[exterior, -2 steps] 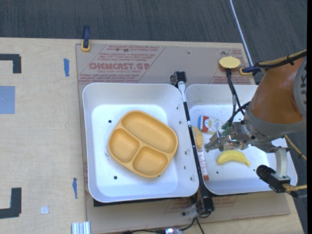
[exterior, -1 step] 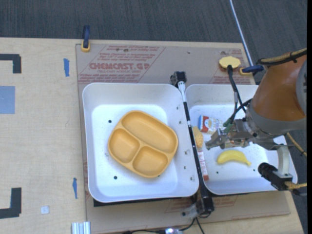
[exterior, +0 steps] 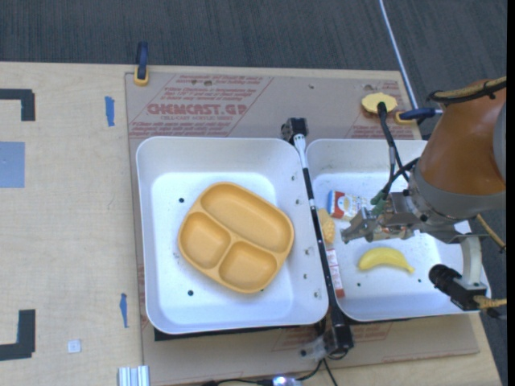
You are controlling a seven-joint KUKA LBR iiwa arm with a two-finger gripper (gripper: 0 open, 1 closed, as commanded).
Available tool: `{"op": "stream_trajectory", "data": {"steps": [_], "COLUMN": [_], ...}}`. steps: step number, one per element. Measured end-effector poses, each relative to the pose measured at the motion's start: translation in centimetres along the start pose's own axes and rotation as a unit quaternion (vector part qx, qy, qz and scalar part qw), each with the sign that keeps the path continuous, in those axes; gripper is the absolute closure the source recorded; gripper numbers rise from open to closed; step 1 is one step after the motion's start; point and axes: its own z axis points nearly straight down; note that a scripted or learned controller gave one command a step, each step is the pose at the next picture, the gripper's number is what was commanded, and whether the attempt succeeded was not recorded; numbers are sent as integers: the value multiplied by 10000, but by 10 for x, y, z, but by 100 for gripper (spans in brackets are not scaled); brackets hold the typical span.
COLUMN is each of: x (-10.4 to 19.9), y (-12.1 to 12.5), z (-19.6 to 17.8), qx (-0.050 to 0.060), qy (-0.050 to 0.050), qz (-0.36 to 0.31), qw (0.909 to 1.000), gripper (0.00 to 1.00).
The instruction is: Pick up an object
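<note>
The metal pincer [exterior: 359, 231] hangs low in the right white bin [exterior: 418, 310], just above the curved yellow plastic banana [exterior: 385, 258]; its state I cannot tell. An off-centre descent could nudge the banana aside.

The scene is seen from a single fixed camera set above the light wooden bench [exterior: 64, 240], angled down at a slant. Both shallow white plastic bins [exterior: 153, 167] are framed together, at moderate distance.
</note>
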Motion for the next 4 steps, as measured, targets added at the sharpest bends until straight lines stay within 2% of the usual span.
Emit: {"op": "stream_trajectory", "data": {"steps": [1, 2, 3, 4], "x": [0, 56, 16, 16], "y": [1, 1, 0, 1], "z": [-10, 1, 19, 9], "qx": [-20, 35, 41, 25], "qy": [-3, 10, 6, 5], "qz": [-6, 3, 10, 4], "qw": [10000, 10000, 10000, 10000], "gripper": [100, 100, 100, 100]}}
